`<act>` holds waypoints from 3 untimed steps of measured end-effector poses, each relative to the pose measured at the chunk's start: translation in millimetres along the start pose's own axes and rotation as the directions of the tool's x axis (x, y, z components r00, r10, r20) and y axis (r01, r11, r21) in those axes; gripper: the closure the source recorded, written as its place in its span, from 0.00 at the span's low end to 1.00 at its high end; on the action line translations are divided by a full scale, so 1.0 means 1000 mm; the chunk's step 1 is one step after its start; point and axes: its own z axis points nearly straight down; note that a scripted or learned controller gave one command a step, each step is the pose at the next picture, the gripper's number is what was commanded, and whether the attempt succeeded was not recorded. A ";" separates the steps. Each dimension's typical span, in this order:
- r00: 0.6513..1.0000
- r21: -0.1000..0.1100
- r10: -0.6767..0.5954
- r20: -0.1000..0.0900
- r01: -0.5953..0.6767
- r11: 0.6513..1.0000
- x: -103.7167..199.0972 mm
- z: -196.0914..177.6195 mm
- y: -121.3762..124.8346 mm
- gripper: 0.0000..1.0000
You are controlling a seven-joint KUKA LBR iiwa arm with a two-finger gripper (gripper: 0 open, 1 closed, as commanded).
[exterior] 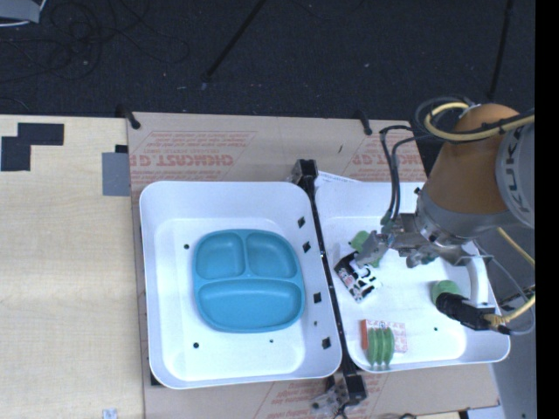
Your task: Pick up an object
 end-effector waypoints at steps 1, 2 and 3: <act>1.000 -0.002 -0.007 -0.003 0.007 1.000 0.078 -0.028 -0.022 0.00; 1.000 -0.004 -0.004 0.000 0.004 1.000 0.127 0.003 0.056 0.00; 1.000 -0.004 -0.004 0.001 0.004 1.000 0.190 0.001 0.075 0.00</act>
